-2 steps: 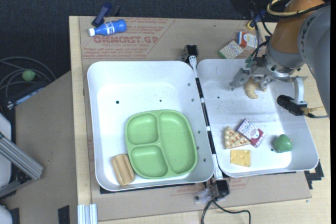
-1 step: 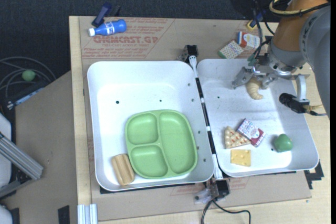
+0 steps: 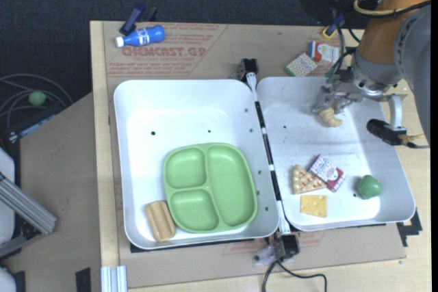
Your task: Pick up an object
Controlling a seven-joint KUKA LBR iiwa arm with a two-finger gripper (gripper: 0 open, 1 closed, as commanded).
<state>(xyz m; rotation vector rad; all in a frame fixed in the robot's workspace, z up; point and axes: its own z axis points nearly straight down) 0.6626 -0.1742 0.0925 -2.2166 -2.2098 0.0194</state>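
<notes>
My gripper is low over the back of the right bin, reaching in from the right. A small tan lump lies right at its tip, touching or nearly touching it; whether it is gripped is not visible. Nearer the front of the same bin lie a waffle-patterned cracker, a red and white packet, a yellow cheese slice and a green round fruit.
The left bin holds a green divided plate and a tan bun at its front left corner. On the bench behind the bins lie a blue and white bottle and small packets.
</notes>
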